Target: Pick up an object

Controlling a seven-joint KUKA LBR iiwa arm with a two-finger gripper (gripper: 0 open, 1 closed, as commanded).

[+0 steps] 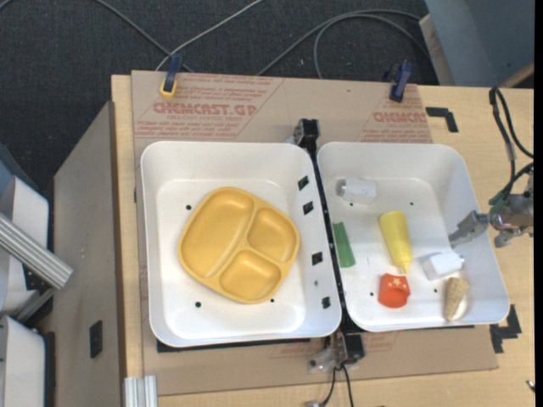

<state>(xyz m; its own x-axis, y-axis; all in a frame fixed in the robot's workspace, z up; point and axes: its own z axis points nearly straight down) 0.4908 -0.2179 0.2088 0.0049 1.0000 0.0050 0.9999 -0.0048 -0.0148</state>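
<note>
Reaching in at the frame's right edge, the grey two-finger gripper (pixel 472 225) hovers over the right white bin's (pixel 441 164) rim; whether it is apart or together cannot be told. Just beside it lies a small white block (pixel 443 264), near a yellow plastic bottle (pixel 395 239). A yellow divided tray (pixel 239 244) fills the left white bin (pixel 161 227).

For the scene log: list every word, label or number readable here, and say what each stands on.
"CHEMCAST.G P" in red capitals on the brown protective paper behind the left bin.
"CHEMCAST" in red, on the same paper behind the right bin; a finer red line beneath it is too small to read.
Finer red lines above and below the left print: too blurred to read.
Items in the bins: no legible text.
</note>
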